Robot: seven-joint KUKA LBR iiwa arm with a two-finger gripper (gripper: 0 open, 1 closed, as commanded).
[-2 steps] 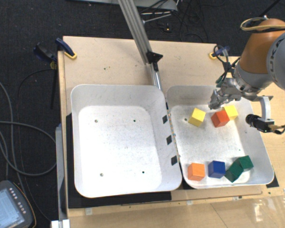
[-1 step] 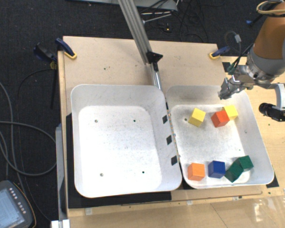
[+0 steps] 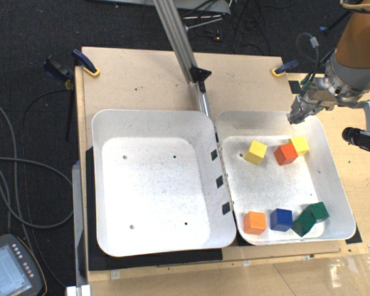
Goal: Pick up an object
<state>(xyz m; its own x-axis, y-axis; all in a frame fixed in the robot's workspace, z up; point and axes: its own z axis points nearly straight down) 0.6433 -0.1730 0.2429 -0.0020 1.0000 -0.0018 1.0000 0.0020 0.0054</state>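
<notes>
The jaws (image 3: 298, 115) hang over the far edge of the right bin (image 3: 333, 184), and I cannot tell how they stand; nothing shows between them. The closest things lie just below the jaws, toward the near side: a small yellow block (image 3: 300, 144) and a red block (image 3: 285, 153) touching it. Both are little cubes with no long side. I think the arm must drop down a bit to reach one.
</notes>
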